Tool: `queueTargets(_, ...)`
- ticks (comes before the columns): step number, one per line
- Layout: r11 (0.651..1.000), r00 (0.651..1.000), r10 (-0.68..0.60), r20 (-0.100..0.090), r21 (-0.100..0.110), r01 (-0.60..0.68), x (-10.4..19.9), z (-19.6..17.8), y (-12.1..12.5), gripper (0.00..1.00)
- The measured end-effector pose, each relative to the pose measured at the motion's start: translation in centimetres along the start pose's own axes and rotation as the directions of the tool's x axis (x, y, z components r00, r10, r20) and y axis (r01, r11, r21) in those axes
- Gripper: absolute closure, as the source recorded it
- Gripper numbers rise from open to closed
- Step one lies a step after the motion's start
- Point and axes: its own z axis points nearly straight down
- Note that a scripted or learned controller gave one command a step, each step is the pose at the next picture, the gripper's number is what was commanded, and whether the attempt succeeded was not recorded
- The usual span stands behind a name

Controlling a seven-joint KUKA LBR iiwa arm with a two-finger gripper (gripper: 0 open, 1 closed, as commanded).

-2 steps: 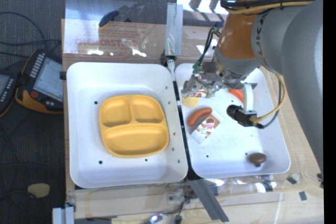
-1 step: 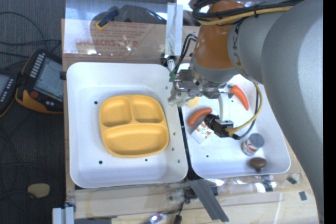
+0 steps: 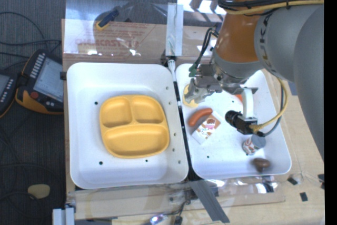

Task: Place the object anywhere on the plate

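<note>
A yellow divided plate (image 3: 134,125) lies in the middle of the left bin (image 3: 79,87). My gripper (image 3: 197,90) hangs low over the upper left part of the right bin (image 3: 274,163), close to the wall between the bins. A small pale yellow thing (image 3: 188,94) shows right at its tip, partly hidden by it. Just below the gripper lie a red-orange sausage (image 3: 200,115) and a white packet with a printed face (image 3: 206,129).
An orange piece (image 3: 239,96) peeks out from under the wrist. A small grey and pink object (image 3: 251,144) and a brown lump (image 3: 260,164) lie near the right bin's lower right corner. A cardboard box (image 3: 116,39) stands behind the left bin.
</note>
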Motion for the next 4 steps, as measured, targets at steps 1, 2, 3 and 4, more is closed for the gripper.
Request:
queueTargets(1,1.000,1.000,-0.002,0.000,0.003,0.002,8.9,4.5,0.4,1.00)
queueTargets(2,1.000,1.000,0.000,0.001,0.003,0.000,4.8,4.4,-5.3,1.00)
queueTargets(3,1.000,1.000,-0.001,0.002,0.001,0.001,10.0,3.0,6.1,1.00)
queueTargets(4,1.000,1.000,0.002,0.003,0.000,-0.002,4.3,1.5,3.8,1.00)
